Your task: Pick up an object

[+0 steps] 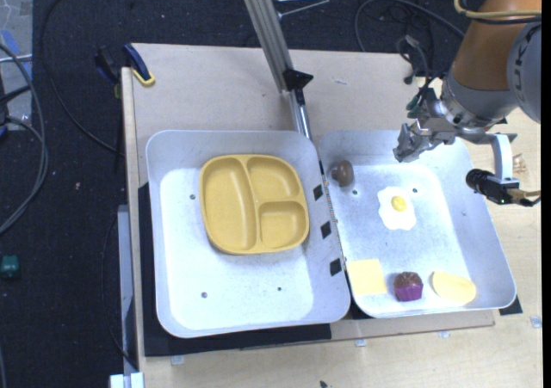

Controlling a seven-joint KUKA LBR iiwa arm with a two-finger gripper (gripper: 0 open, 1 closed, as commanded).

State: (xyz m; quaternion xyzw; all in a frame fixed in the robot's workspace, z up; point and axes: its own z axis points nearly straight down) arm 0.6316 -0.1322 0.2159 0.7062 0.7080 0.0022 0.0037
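The right bin (pixel 469 214) holds several small items: a brown round piece (pixel 343 173) at its far left corner, a fried egg (pixel 397 209) in the middle, a yellow cheese square (pixel 366 276), a purple piece (pixel 408 286) and a pale yellow slice (pixel 452 287) along the near edge. My gripper (pixel 408 146) hangs over the far edge of this bin, up and to the right of the egg. Nothing shows between its fingers. The left bin (pixel 172 206) carries a yellow divided plate (pixel 255 204).
A slanted metal pole (pixel 267 21) crosses the back of the bench toward the gap between the bins. A blue and yellow clamp (pixel 138 66) sits at the bench's far left corner. Cables lie on the dark floor around it.
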